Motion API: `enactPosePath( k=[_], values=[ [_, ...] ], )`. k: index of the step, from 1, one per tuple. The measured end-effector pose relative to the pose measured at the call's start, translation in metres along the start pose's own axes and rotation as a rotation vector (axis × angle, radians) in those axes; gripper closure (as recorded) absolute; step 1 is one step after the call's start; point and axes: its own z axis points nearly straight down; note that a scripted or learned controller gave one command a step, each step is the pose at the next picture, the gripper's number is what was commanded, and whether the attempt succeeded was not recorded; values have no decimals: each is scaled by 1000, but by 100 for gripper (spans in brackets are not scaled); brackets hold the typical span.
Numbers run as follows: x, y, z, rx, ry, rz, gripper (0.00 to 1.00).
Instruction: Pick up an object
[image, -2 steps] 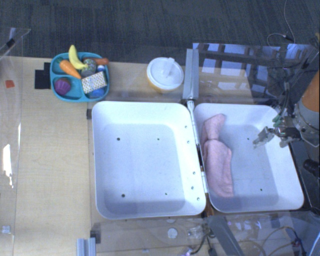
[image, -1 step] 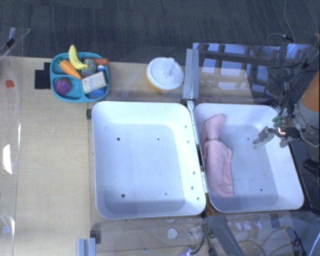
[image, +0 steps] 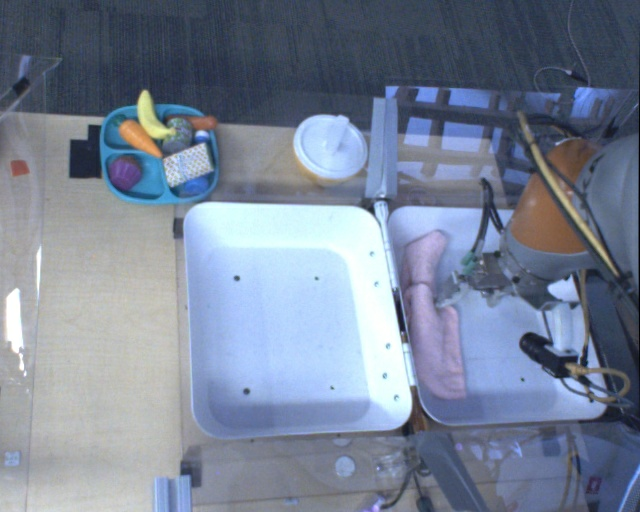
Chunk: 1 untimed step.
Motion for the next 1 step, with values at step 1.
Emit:
enactPosePath(
  k=[1],
  values=[
    [20,-32,14,-21,-7,-122,0]
  ],
)
